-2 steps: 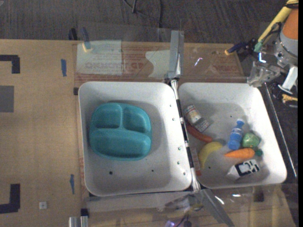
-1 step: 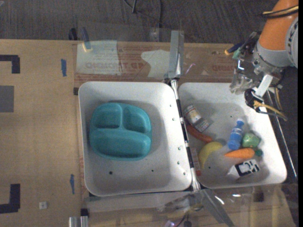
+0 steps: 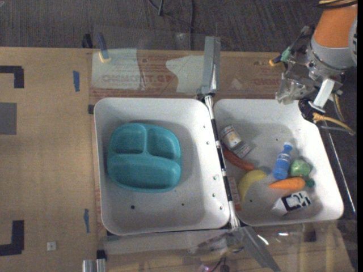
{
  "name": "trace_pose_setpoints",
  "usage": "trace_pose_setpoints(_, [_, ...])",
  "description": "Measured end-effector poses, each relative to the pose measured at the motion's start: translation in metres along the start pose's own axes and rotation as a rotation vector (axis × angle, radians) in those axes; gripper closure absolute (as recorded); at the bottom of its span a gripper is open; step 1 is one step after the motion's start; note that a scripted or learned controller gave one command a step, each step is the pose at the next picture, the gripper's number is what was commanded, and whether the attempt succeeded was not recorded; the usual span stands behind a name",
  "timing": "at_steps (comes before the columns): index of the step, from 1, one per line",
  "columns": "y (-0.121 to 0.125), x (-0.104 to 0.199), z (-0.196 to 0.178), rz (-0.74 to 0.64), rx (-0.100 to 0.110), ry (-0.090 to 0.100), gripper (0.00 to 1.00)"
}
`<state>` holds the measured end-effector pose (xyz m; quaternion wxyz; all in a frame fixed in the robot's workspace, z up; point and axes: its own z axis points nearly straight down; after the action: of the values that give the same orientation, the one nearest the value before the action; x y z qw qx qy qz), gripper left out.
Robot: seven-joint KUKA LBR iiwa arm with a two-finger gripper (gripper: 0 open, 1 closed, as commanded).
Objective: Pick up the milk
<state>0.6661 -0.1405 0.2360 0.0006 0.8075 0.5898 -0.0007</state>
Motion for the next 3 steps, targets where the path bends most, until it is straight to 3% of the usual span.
trace_pose_setpoints(1, [-0.05, -0.024, 0.013, -0.025, 0.005, 0.002, 1.0])
trace_pose_setpoints(2, [-0.033, -0.004, -0.026, 0.116, 0.001, 0.001, 1.0])
trace_pose_setpoints(3, [-0.065, -0.045, -0.074, 0.475, 0.003, 0.0, 1.0])
